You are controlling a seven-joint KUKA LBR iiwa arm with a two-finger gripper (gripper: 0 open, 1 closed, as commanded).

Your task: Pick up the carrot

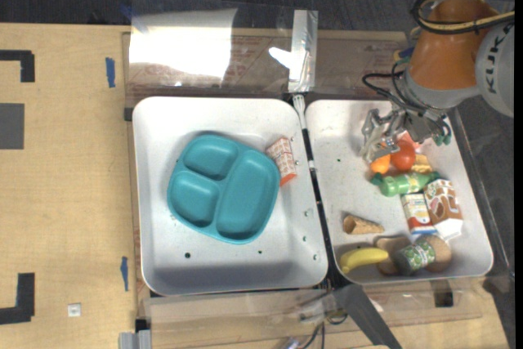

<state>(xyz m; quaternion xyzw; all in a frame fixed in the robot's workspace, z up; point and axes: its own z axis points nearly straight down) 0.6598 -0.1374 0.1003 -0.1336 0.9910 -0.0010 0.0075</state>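
Landmark: the right bin (327,176).

- Carrot (382,167): small orange piece in the upper middle of the right bin, near its far end. Looks short and stubby; long axis seems to run roughly left-right across the bin, but which end is the tip I can't tell, since it's partly crowded by neighbours.
- Touching it on the right: a red tomato-like item (403,160). Just below both: a green vegetable (399,185), lying roughly left-right.
- Gripper (384,133): down inside the right bin at its far end, just above the carrot cluster. Metal fingers are a blur of parts; can't tell how far apart they are, and nothing is clearly seen between them.
- Orange band (445,53) of the arm sits over the bin's far right corner. "KU" is readable on the grey link (498,65) beside it.
- Right side of the bin: a red-and-white carton (433,208), label print too small to read.
- Centre of the bin: a tan cone (361,225).
- Near edge of the bin: banana (364,258), green can (415,257), brown lump (439,251).
- Left of the right bin: the left bin (163,257) with a teal divided plate (222,186) and a small printed packet (283,158), text unreadable.
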